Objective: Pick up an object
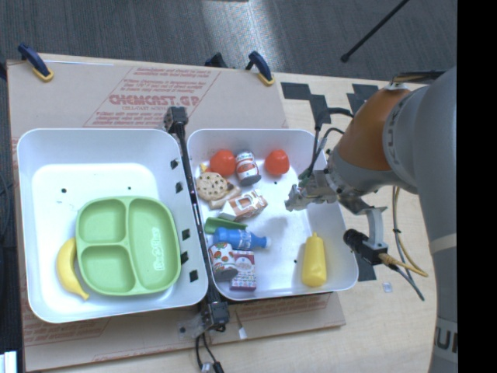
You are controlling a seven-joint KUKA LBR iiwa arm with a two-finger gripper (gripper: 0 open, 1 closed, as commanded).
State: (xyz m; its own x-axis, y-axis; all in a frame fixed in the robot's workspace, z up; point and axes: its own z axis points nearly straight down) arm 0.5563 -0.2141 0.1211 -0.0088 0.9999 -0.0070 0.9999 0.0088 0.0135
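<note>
My gripper, its grip state impossible to tell, hangs over the right bin at frame centre-right, nothing lifted, the pick all ahead.

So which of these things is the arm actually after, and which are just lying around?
Part of the job, all in the right bin where the gripper is:
yellow bottle, blue bottle, cookie, two red balls, dark jar, snack packet, small carton.

Just lying about, in the left bin:
green divided plate, banana.
</note>
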